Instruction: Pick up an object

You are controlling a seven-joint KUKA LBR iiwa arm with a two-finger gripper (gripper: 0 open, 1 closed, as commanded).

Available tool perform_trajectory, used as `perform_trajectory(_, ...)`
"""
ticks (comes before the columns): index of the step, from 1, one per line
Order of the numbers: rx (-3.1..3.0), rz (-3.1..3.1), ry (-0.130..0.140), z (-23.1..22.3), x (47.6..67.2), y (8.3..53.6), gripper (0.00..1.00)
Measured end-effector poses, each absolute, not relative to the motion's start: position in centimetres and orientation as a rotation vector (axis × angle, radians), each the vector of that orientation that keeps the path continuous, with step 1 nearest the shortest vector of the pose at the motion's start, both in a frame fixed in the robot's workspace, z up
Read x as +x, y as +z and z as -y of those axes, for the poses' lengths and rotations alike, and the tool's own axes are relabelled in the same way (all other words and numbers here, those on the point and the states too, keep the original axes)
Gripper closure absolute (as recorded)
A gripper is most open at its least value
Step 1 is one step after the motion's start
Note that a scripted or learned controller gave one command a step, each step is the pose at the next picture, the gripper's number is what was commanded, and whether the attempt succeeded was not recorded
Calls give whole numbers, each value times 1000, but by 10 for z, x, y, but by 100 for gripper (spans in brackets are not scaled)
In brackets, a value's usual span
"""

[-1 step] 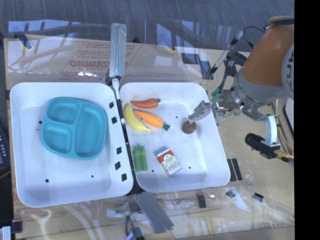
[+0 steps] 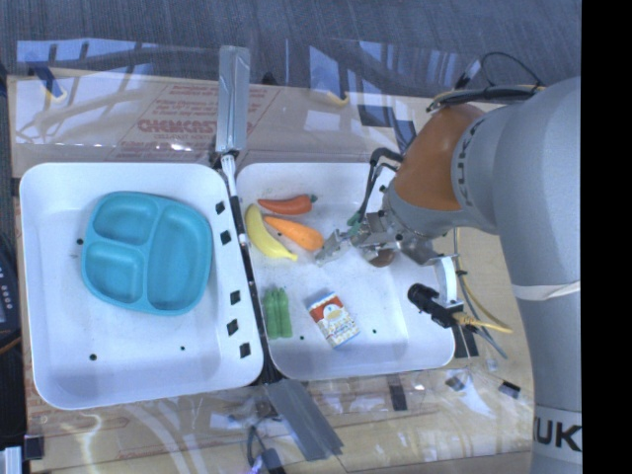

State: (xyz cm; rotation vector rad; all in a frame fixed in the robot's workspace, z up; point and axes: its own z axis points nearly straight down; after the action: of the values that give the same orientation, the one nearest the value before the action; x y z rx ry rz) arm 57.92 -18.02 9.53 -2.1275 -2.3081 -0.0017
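In the right bin (image 2: 296, 358) we list banana (image 2: 265, 233), carrot (image 2: 295, 232), pepper (image 2: 286, 204), green item (image 2: 277, 312) and carton (image 2: 334, 319); our end effector (image 2: 333, 248) sits by the carrot, grip state unreadable, so we judge a graze off the crowded fruit likely.

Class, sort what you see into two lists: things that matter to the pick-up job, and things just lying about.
Job: pincer; carrot; banana; chilli; green pod; small box; right bin.
Lying about: blue plate; left bin.
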Motion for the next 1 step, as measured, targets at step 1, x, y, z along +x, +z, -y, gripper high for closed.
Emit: perform_trajectory(1, -2143, 2295, 2, 176, 605, 93, 0)
